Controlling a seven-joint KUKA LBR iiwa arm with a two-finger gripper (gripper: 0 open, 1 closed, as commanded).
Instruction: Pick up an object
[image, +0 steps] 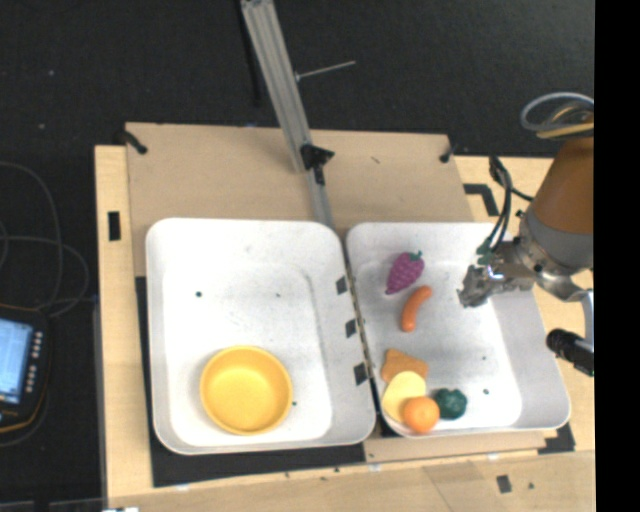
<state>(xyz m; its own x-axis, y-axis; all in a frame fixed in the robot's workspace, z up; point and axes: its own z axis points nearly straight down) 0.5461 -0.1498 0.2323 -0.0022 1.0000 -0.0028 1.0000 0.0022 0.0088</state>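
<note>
Gripper over right bin, upper-right part, w/ nothing seen between its tips; open or shut: cannot tell, too small and dark. Hangs right of carrot and grapes, apart from both, prob. lining up a drop on one of them. Carrot lies tilted just below grapes, close but w/ bare floor around, so likely the easier picks. Other candidates bunched in bin's lower-left corner: orange ball, pale yellow piece, tan piece behind, dark green item beside, touching or nearly so, crowded vs wall, harder to get around. Left bin w/ yellow bowl at lower part, well apart from arm. Nothing lifted yet, judging by layout.
</note>
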